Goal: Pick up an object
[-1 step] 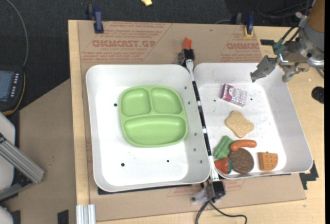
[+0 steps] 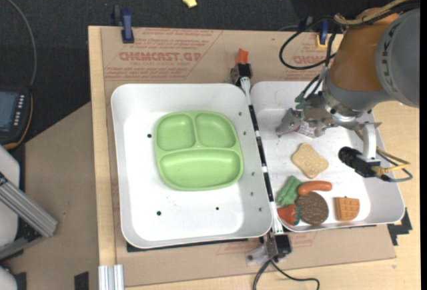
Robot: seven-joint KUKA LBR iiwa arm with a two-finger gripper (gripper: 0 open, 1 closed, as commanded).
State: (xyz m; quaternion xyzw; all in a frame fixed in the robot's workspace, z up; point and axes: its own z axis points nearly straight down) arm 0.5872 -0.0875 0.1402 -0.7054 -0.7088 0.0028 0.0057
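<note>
My gripper (image 2: 298, 125) hangs low over the upper left part of the right bin (image 2: 273, 99), its metal fingers pointing left. Just below it lies a tan slice of toy bread (image 2: 309, 161), apart from the fingers. Further toward the front of that bin sit a green leafy piece (image 2: 289, 190), an orange-red sausage (image 2: 315, 186), a brown round patty (image 2: 312, 208), a red piece (image 2: 287, 214) and an orange waffle (image 2: 346, 208). Nothing shows between the fingers.
The left bin (image 2: 133, 182) holds a green divided plate (image 2: 198, 150) in its middle. A ridge with clamps (image 2: 257, 142) separates the two bins. The grey and orange arm (image 2: 363, 62) covers the back right of the right bin.
</note>
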